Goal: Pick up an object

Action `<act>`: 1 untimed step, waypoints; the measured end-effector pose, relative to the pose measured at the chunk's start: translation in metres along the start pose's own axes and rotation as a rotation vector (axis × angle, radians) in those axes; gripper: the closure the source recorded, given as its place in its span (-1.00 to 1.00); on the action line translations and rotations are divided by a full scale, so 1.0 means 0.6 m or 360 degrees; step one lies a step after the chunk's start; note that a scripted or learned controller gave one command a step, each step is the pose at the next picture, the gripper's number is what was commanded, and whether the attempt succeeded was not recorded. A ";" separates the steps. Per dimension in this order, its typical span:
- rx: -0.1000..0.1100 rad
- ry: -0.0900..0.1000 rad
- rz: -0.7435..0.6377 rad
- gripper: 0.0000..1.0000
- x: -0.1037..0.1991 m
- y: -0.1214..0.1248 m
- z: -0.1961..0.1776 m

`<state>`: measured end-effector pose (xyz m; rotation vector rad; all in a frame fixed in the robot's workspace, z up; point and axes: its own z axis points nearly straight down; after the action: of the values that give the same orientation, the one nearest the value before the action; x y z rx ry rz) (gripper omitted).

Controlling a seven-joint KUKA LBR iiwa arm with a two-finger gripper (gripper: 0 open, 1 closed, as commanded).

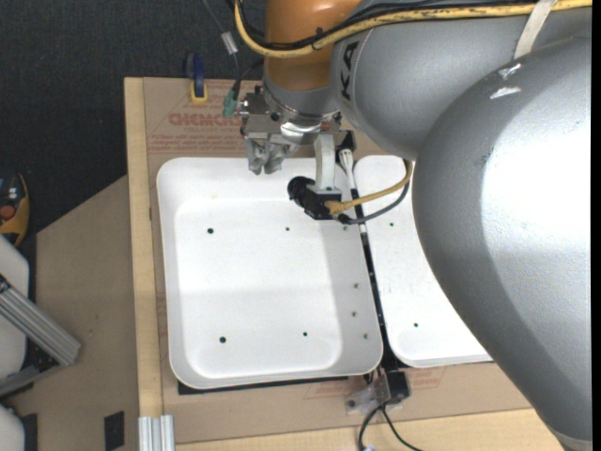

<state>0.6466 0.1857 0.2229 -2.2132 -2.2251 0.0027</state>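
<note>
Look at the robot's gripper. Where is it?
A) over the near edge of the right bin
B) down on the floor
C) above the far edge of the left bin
C: the gripper hangs over the far rim of the left bin, under the arm's orange band.

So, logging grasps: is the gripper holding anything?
No. The gripper hangs over the left bin's far edge, fingers together with nothing between them.
</note>
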 end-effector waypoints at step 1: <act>-0.0030 0.0008 0.0000 1.00 0.070 0.035 -0.194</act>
<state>0.6679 0.2279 0.3396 -2.2200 -2.2319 -0.0237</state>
